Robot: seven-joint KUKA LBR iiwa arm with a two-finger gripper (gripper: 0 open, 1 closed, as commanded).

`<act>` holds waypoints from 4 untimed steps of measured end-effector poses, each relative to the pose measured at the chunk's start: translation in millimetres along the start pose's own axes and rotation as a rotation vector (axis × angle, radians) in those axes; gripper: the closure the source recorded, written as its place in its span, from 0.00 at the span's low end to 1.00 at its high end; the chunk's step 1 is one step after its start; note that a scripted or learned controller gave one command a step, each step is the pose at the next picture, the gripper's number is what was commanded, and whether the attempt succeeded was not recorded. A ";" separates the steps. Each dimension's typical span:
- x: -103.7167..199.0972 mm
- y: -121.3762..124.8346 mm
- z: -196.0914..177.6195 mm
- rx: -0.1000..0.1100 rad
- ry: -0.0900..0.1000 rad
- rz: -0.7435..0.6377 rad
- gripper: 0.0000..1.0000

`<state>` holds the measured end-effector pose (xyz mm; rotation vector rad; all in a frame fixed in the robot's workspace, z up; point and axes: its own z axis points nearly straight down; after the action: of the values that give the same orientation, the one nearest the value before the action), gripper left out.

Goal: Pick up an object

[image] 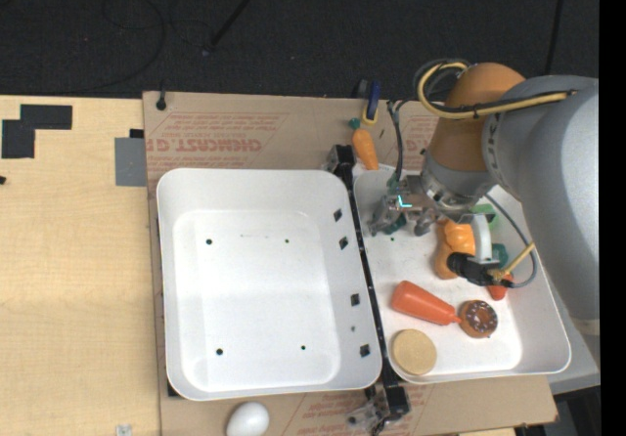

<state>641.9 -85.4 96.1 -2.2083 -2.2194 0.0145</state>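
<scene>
Reach step: my pincer [399, 217] low in right bin [533, 351], grip state unclear. Next: close on nearby orange cone [424, 302].

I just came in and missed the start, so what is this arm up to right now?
The grey arm reaches from the right into the right bin, with its gripper low over the bin's upper left part. Nothing shows between its fingers, so no pick is evident yet. Loose in that bin lie an orange cone-shaped piece, a tan round disc and a brown round piece. The left bin sits alongside.
</scene>
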 end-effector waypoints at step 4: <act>4.0 -21.5 9.3 -0.008 -0.001 0.008 0.00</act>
<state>620.3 -81.5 87.2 -2.2212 -2.2152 0.0062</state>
